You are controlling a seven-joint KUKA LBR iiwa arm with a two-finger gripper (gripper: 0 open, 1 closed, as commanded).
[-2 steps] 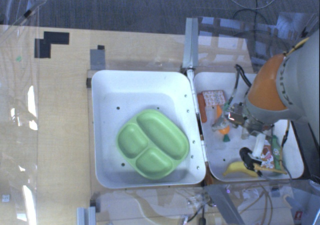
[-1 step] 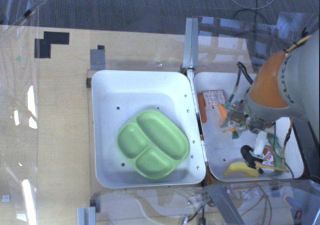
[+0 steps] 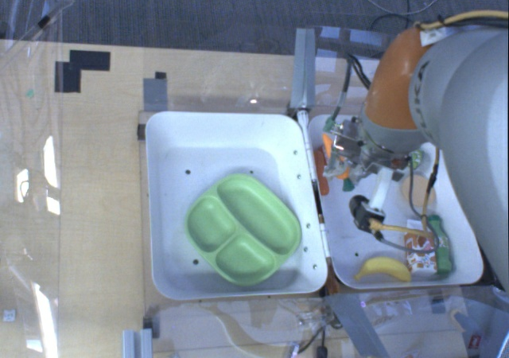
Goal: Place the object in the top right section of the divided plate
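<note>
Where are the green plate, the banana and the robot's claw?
green plate (image 3: 243, 227): camera view, its middle ridge.
banana (image 3: 382, 270): camera view, middle of its curve.
claw (image 3: 343, 159): camera view, at its tips.

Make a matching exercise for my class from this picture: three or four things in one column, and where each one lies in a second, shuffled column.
Things
1. green divided plate
2. banana
3. carrot
4. hand

Places
A. along the left wall of the right bin
B. near the front edge of the right bin
C. in the left bin
D. over the upper left part of the right bin

Pairs: 1-C, 2-B, 3-A, 4-D
</note>
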